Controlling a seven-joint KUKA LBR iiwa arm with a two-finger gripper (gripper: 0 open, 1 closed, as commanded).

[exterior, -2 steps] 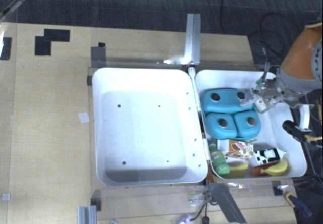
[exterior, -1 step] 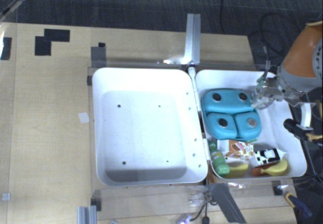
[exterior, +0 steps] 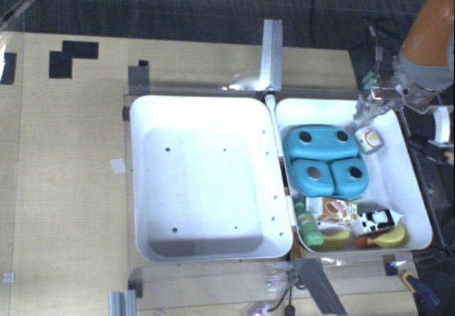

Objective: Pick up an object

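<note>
My gripper point(exterior: 365, 114) hangs over the far right corner of the right bin point(exterior: 416, 197), below the grey wrist and orange band. Just under its tip lies a small white and orange cup point(exterior: 370, 139), touching or nearly touching it; I cannot tell whether the cup is gripped. A large teal three-lobed mould point(exterior: 327, 162) fills the bin's middle. Along the near edge lie an orange and white carton point(exterior: 335, 211), a green bottle point(exterior: 308, 226), a black and white cow toy point(exterior: 375, 220) and two yellow pieces point(exterior: 392, 237).
The left bin point(exterior: 138, 165) sits beside the right one, split from it by a narrow divider. A metal post point(exterior: 272, 55) stands behind the two bins. Cables run along the right side of the bench.
</note>
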